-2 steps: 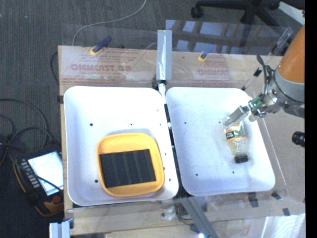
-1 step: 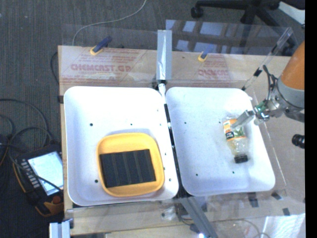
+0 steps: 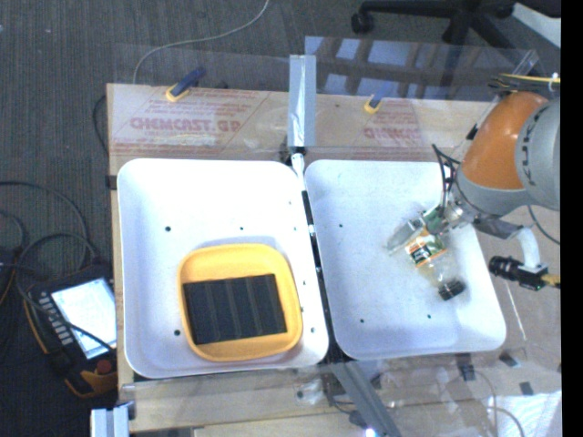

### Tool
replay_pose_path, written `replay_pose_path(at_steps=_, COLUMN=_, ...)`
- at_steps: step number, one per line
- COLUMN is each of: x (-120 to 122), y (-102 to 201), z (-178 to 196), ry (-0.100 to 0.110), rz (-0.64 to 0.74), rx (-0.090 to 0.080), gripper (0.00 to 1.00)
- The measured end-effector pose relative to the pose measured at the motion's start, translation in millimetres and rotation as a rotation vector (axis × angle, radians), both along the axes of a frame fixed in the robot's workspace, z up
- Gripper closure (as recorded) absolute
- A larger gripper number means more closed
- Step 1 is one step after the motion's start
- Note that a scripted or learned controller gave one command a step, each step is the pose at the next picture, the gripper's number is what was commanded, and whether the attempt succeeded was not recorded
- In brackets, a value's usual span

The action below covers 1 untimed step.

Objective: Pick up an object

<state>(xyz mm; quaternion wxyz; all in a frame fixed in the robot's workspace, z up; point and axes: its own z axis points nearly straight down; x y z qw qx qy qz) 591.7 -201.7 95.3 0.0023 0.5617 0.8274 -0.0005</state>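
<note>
Down low in the right bin (image 3: 364, 321), tool (image 3: 426, 242) reaching in from the right; how wide it stands, impossible to tell. Over in the left bin (image 3: 155, 189), yellow tray with a dark ribbed insert (image 3: 240, 301), flat and well apart. Just beside the tool, small dark piece (image 3: 451, 289), likelier target.

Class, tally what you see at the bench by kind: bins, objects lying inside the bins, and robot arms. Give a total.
White bins: 2 (left bin, right bin)
Yellow tray with dark grille: 1
Robot arm: 1
Total: 4

Open white floor left of and below the tool (image 3: 428, 244); bin wall (image 3: 487, 280) close on the right.
</note>
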Motion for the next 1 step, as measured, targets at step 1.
replay_pose_path(at_steps=1, x=-0.1, y=0.9, z=8.6, ry=0.002, rz=0.002, rx=-0.002, gripper=1.0)
